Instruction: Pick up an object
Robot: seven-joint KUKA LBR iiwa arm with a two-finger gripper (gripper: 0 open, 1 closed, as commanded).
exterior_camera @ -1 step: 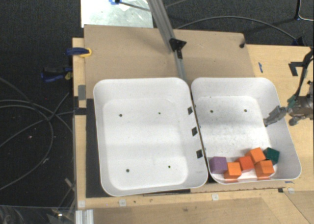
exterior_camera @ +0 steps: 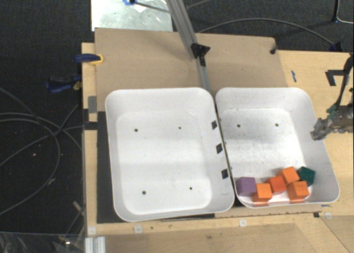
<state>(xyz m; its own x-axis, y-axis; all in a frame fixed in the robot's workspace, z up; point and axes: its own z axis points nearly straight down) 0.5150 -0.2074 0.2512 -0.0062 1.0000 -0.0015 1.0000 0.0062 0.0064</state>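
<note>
A purple block (exterior_camera: 246, 185), four orange blocks (exterior_camera: 277, 184) and a dark green block (exterior_camera: 306, 175) cluster in the near corner of the right bin (exterior_camera: 260, 99), touching one another. The left bin (exterior_camera: 160, 99) lies just beside it. The gripper (exterior_camera: 319, 130) sits at the right bin's far-right rim, well apart from the blocks; its state cannot be told.

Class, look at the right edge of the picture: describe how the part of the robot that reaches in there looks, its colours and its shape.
The gripper is a small metal-grey piece with a dull sheen, blurred here. Behind it sits a block with a greenish tint, and thin dark cables or rods run upward from it along the picture's edge. No markings are legible at this size.
</note>
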